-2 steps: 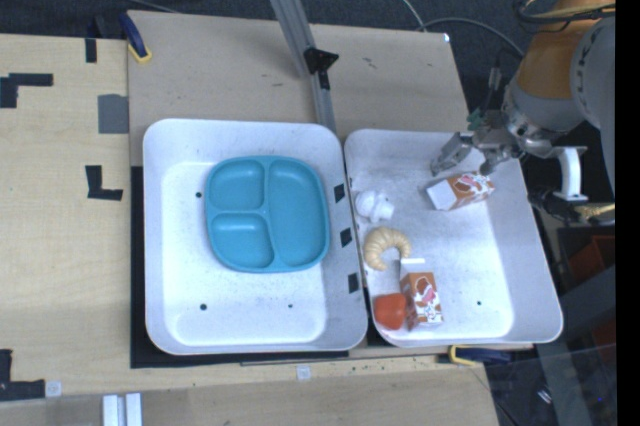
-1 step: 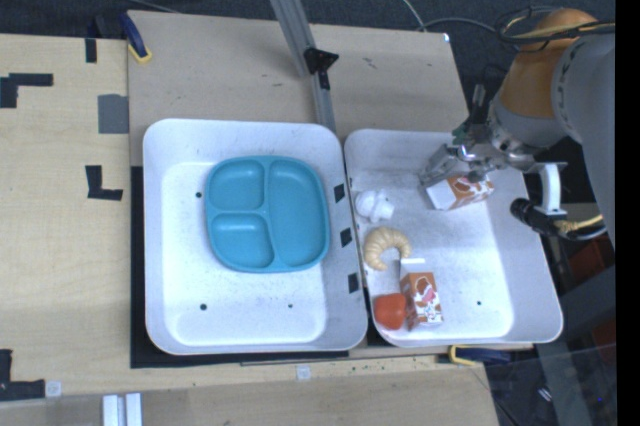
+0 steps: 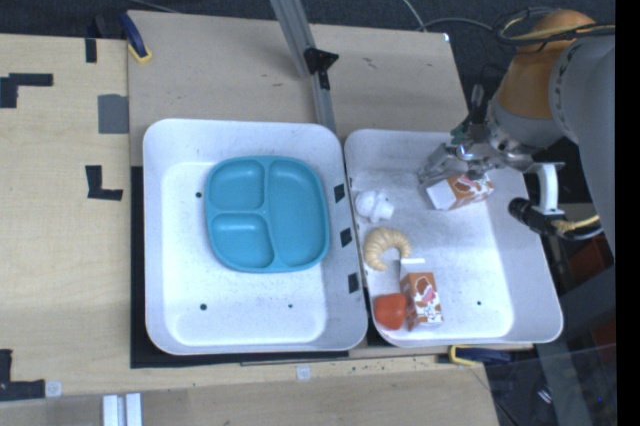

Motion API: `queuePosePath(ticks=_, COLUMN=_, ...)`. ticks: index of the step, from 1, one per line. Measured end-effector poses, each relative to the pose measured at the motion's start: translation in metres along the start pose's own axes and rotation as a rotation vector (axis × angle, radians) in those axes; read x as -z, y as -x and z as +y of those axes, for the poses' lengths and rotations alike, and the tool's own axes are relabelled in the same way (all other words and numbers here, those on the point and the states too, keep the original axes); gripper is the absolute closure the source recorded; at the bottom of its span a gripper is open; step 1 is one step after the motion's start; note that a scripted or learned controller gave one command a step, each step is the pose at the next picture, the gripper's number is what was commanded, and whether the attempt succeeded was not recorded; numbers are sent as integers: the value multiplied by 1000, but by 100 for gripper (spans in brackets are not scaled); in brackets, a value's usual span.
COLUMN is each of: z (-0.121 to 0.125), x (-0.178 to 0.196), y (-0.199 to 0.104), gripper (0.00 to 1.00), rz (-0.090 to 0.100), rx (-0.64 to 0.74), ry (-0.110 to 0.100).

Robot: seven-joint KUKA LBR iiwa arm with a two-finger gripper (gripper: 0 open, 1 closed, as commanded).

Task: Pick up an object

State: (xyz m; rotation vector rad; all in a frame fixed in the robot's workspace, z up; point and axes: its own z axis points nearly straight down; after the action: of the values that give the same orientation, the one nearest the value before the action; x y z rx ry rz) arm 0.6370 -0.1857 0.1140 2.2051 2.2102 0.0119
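Right now the jaws [image 3: 462, 166] sit low over the small carton [image 3: 459, 192] near the far right corner of the right bin [image 3: 520, 309], apparently touching its top. I cannot tell from this angle how far open they are or whether they have any hold on it.

Risks, as I judge them:
- Carton lies tilted on its side, so the faces are slanted and a pinch could slip off or squirt it toward the bin wall just beside it.
- Contact looks to be on 1 upper edge only; lifting like that could pivot the carton and drop it.
- Wall is close on the arm's side, little room to re-approach.

Carton: small, white and orange-brown print, grey-silver top end toward the jaws, looks light and slightly crushable.

Well apart from the carton: white lump [image 3: 374, 205], croissant-like piece [image 3: 385, 245], red item [image 3: 391, 312], second small box [image 3: 423, 299]. Left bin [image 3: 170, 244] holds a blue divided plate [image 3: 268, 213].
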Motion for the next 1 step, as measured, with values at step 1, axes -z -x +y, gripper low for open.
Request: queuePosePath(ticks=1, z=1, x=9, y=0, gripper=100, rz=-2, rx=2, ry=3)
